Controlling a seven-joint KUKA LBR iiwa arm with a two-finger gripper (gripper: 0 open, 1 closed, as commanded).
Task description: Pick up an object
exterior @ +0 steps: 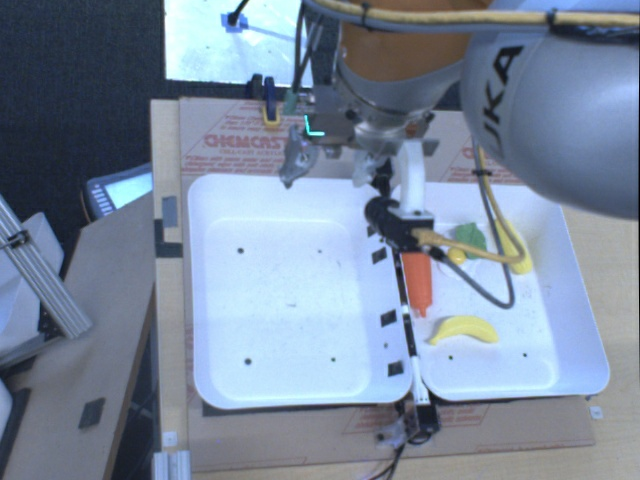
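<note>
My gripper (328, 166) hangs over the back edge of the left bin (280, 308), near the divider between the two bins. Its fingers (293, 163) stand apart, open, with nothing between them. In the right bin (545, 363) lie an orange carrot (418, 280) close to the divider, a yellow banana (463, 330) in front of it, and a green leafy piece (468, 236) further back. The arm's body covers the back of the right bin.
A black and white bracket (398, 220) with cables hangs from the wrist over the divider. A yellow cable (512, 250) and a grey cable (490, 286) loop across the right bin. A blue and yellow clamp (268, 103) stands behind the left bin.
</note>
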